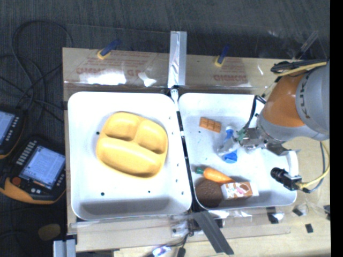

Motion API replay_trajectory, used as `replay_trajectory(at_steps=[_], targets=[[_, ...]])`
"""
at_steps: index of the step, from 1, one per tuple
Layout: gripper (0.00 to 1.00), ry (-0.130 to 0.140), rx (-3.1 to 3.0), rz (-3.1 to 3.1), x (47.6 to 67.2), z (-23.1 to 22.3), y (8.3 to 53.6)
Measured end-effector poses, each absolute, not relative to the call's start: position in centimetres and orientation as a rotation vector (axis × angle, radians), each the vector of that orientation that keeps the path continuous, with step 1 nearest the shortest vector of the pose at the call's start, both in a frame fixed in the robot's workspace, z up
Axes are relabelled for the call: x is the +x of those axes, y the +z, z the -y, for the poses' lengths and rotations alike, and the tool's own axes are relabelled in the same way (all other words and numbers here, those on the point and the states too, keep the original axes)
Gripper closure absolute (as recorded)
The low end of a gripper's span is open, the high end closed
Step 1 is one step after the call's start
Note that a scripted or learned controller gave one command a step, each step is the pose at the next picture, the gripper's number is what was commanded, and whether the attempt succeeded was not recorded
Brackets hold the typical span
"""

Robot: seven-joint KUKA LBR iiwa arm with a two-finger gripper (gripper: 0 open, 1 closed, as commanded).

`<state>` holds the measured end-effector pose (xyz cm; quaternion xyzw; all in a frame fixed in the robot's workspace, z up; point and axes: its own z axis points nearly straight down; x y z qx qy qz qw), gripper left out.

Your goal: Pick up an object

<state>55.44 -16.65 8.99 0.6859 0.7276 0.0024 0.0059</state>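
My gripper (239,139) reaches into the right bin (187,143) from the right, low over a small blue and white object (229,150) near the bin's middle. An orange waffle-like bar (210,125) lies to its upper left. An orange carrot (215,174), a brown round piece (208,191) and a small juice carton (237,189) sit along the bin's front. A large yellow bread loaf (132,143) lies in the left bin (80,159).
The arm's orange band (281,103) and grey body cover the right bin's far right side. A black cable plug (282,177) hangs near the front right corner. Handheld pendants (32,167) lie left of the bench.
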Motion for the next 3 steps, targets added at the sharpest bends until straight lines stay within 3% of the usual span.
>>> replay_trajectory(at_steps=[1, 2, 3], targets=[[1.0, 0.012, 2.147, -2.278, 55.5, 16.6, 9.9], [1.0, 0.013, 2.147, -2.281, 55.5, 16.5, 10.8], [1.0, -0.002, 2.068, -2.367, 53.8, 9.9, 20.9]])
